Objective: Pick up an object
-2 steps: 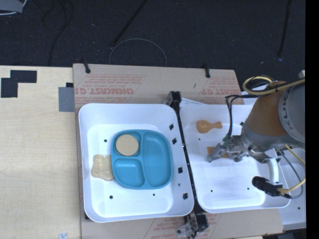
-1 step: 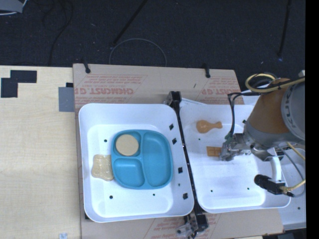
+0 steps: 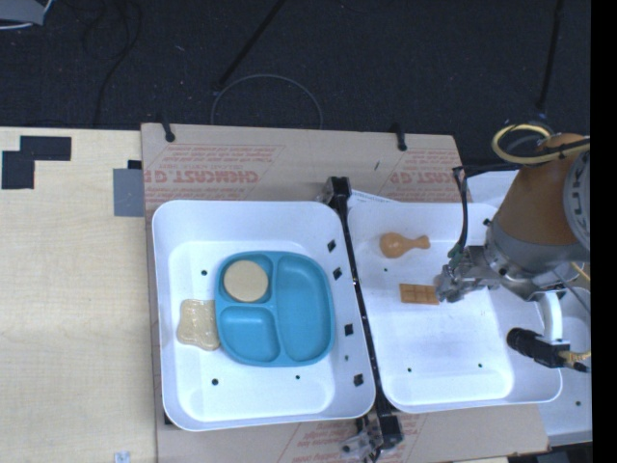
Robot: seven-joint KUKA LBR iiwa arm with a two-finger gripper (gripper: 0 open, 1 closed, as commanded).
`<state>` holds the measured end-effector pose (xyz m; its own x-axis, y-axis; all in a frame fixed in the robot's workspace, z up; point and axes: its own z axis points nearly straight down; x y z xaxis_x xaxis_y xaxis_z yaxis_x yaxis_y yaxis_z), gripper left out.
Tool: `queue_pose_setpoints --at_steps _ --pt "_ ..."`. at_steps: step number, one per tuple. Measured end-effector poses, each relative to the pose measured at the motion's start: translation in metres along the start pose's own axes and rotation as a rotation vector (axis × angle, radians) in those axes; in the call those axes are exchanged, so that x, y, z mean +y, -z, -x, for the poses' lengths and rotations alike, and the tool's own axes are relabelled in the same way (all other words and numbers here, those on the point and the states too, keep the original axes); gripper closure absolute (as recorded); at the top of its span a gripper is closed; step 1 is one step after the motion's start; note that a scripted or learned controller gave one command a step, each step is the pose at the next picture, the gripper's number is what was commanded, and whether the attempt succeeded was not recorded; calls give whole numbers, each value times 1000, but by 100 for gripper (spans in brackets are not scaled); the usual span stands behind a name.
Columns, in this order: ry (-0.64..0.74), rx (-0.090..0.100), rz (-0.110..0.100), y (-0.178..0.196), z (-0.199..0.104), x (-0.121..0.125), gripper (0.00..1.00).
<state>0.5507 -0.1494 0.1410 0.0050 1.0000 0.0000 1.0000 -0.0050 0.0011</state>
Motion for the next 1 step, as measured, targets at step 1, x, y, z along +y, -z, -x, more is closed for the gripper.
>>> queue_pose_setpoints --at_steps 1 --pt "2 -1 2 60 3 -7 100"
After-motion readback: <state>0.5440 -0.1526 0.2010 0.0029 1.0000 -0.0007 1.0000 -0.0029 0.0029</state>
